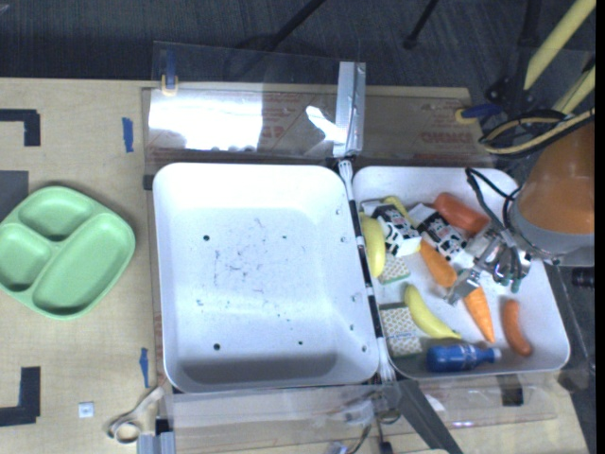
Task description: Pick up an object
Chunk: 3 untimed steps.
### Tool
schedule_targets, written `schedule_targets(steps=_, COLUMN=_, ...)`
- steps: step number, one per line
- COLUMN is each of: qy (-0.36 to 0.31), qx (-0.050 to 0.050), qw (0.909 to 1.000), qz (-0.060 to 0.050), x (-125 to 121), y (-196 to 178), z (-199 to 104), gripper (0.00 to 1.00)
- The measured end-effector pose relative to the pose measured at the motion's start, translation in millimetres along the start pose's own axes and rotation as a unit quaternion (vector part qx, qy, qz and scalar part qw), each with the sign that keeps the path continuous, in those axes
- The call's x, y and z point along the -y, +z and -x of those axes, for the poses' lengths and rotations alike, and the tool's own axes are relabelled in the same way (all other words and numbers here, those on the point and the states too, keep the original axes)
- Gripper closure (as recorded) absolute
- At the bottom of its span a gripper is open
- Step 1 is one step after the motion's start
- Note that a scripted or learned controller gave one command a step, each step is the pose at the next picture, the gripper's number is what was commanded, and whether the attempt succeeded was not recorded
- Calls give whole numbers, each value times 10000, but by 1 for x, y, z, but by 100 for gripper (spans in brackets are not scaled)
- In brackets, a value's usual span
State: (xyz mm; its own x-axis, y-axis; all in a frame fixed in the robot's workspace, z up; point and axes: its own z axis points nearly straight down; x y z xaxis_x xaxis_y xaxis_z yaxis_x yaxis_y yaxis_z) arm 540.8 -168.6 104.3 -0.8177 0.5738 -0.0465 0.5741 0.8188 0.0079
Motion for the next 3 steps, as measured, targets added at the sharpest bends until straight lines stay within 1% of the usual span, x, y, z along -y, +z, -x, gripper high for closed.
schedule_targets(steps=1, qy=-189, qx=-191, qw=9996, qz=-24, x=15, y=17, z=2, gripper=0)
schedule_targets(steps=2, qy=-184, qx=-184, qw=9997, qz=-11, x=14, y=7, z=3, gripper=100)
schedule_targets(steps=3, qy=153, qx=-208, qw=9997, qz=-28, x=-51, y=-115, z=25, gripper=100)
